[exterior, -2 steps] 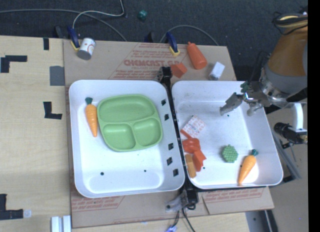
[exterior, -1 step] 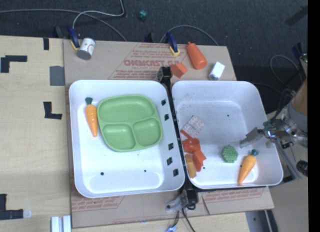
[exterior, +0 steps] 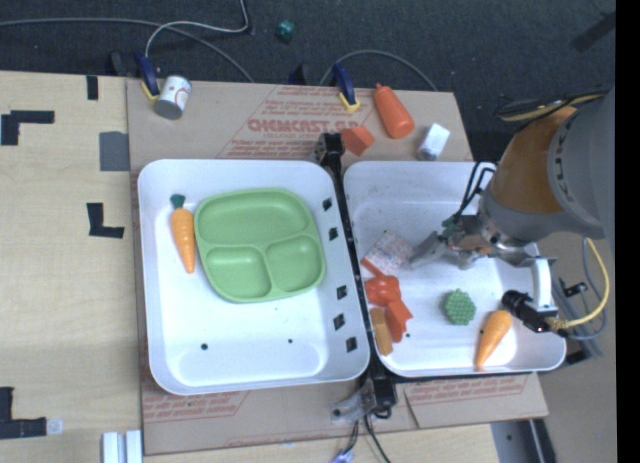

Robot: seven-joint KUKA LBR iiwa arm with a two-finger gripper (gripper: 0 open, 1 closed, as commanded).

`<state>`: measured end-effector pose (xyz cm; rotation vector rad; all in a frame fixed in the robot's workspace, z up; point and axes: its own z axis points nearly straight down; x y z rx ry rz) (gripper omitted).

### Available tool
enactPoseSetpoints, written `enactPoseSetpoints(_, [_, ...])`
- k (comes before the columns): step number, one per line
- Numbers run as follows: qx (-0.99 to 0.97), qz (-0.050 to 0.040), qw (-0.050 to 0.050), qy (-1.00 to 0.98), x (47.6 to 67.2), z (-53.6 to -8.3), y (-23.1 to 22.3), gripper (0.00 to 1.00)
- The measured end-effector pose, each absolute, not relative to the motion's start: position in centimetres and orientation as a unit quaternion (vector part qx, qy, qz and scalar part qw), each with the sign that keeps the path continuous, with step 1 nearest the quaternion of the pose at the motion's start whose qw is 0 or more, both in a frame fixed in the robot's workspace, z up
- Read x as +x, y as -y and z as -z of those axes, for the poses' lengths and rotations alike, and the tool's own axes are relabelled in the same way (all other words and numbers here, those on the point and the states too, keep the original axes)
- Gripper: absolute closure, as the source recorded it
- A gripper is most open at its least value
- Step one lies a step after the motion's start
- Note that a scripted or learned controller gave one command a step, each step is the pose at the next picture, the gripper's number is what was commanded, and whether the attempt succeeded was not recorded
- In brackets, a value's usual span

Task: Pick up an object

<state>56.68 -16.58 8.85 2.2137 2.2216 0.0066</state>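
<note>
Lowering squarely over the green broccoli toy [exterior: 459,306] suits the gripper [exterior: 432,248]; jaws' state: cannot tell.

In the right bin [exterior: 400,186] you have several candidates; a green knobbly ball [exterior: 459,307] sits toward the near side, apart from the walls; just right of it an orange carrot [exterior: 491,338] lies tilted, its tip pointing to the near edge; against the left wall you see a heap of orange-red pieces [exterior: 386,303], with a small pale patterned packet [exterior: 386,250] just above them; in the left bin [exterior: 160,331] a green three-compartment plate [exterior: 262,244] lies flat, and beside it, to its left, a second carrot with a green top [exterior: 183,234] lies lengthwise.
</note>
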Motion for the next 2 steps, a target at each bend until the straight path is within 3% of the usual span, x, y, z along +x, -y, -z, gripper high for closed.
enactPoseSetpoints(1, [0.706,-0.0007,0.000,-0.708,53.6,-18.5,7.9,0.00])
enactPoseSetpoints(2, [0.706,0.0004,-0.001,-0.708,55.9,-18.4,5.8,0.00])
